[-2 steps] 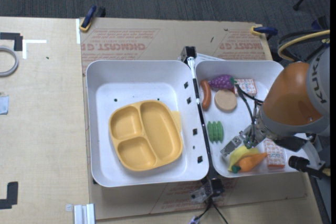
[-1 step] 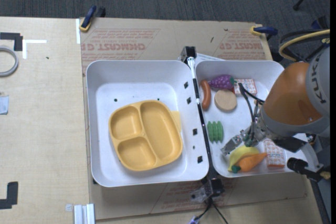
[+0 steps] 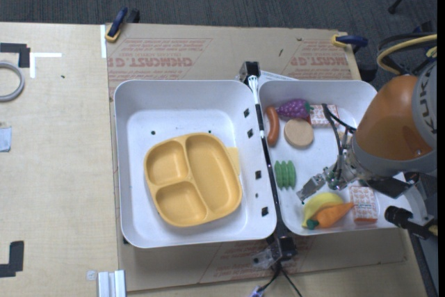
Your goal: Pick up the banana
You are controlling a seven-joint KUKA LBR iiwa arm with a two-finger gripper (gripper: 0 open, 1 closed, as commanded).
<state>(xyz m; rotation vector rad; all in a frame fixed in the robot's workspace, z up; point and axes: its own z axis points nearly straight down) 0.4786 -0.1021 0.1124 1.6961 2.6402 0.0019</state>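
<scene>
- Poising the claw (image 3: 325,182) in the lower right of the frame, inside the right bin (image 3: 316,88), just above the banana (image 3: 320,202) and not visibly holding anything.
- Failing to make out whether that claw is apart or together, with the grey-and-orange arm (image 3: 393,129) looming over it.
- Spotting the banana near the right bin's lower edge, touching the orange carrot (image 3: 335,214) lying against its lower side.
- Noting a small carton (image 3: 363,205) just right of that pair, and green pea pods (image 3: 284,173) to the upper left.
- Risking a closure on the carrot instead, or on both together, given how tightly they are nestling.
- Risking a slip off the banana's smooth curved skin if descending off-centre.
- Risking a nudge into the carton or the bin wall, pushing the fruit out of reach.
</scene>
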